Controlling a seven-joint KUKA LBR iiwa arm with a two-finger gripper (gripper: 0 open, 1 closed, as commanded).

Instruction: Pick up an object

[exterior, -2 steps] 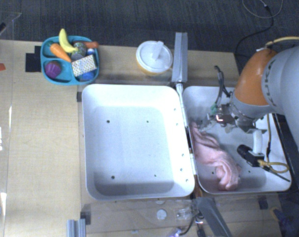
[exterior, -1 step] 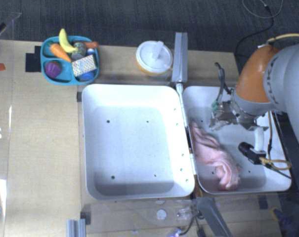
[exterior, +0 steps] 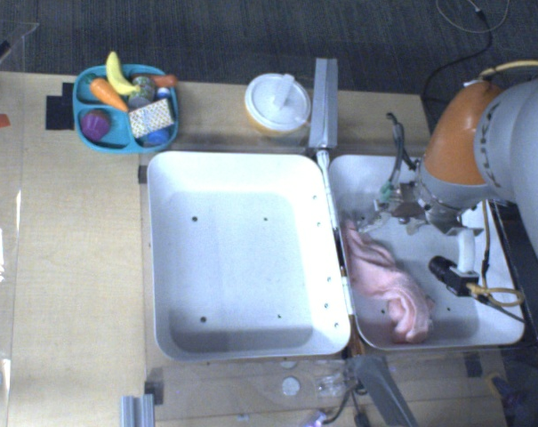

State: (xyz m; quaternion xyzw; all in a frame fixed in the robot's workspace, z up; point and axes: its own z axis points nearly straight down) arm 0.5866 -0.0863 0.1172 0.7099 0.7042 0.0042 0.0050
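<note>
The jaws of the gripper [exterior: 381,213] hang low over the upper part of the right bin [exterior: 500,327]; whether they stand open or closed I cannot tell, and nothing is seen between them. The pink cloth [exterior: 384,283] lies crumpled in this same bin against its left wall, just beside the jaws and toward the near edge of the counter [exterior: 64,265], with its long axis going from the upper left to the lower right. In my judgement the next move must bring the jaws a little toward the near side and down, across the narrow upper end of the cloth; the left bin [exterior: 242,247] and the blue tray of toys [exterior: 126,105] are well apart from it.
</note>
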